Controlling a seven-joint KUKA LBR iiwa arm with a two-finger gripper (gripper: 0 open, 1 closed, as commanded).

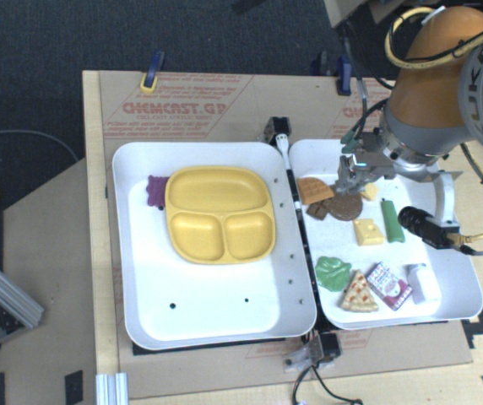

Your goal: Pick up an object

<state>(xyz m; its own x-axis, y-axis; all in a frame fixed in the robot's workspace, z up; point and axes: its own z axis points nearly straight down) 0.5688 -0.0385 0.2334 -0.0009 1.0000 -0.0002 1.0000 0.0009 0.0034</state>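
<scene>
Two white bins sit side by side on the bench in the camera view: the left bin holds a yellow divided tray with a purple item touching its left edge, and the right bin holds the loose objects. The gripper is low over the far-left part of the right bin, directly above a brown cookie that lies beside a tan waffle. Whether it is apart or together cannot be told at this angle, and nothing can be seen clamped in it. Nearer in the same bin lie a cheese block, a green stick, a green leaf, a pizza slice and a red packet. Judged step: descent onto a target, most likely the cookie; no pick is confirmed. The next move calls for closing squarely on that flat piece without dragging the waffle, then lifting straight up clear of the bin wall.
</scene>
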